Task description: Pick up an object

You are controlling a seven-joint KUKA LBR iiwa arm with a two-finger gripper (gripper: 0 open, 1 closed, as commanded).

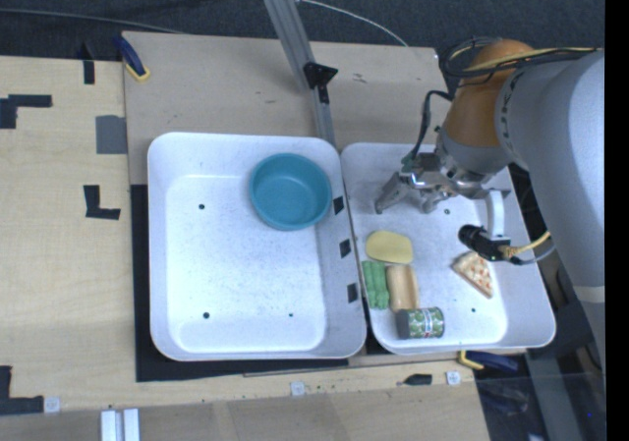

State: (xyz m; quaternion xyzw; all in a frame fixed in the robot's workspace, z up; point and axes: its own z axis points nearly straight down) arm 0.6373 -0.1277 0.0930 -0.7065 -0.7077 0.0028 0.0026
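Tabletop [59, 233], tan, carrying two shallow white bins side by side. Left bin [236, 321]: holding one blue bowl [290, 191], sitting upright toward its far right corner. Right bin [526, 326]: holding five small items and receiving the arm [550, 135], which is reaching in from the right, grey with an orange band above the wrist. Pincer [385, 201]: hanging over the far left part of the right bin, fingers pointing left and down, spread a little apart, with nothing showing between them. Yellow piece [389, 247]: lying just below the pincer, nearest of all items to its tips, apart from them. Green item [375, 284] and tan roll [402, 286]: lying side by side, touching, just beneath the yellow piece. Green can [421, 322]: lying on its side near the bin's near edge, below the tan roll. Pizza slice [475, 274]: lying toward the right side of the bin, well apart from the pincer tips, under the wrist hardware.
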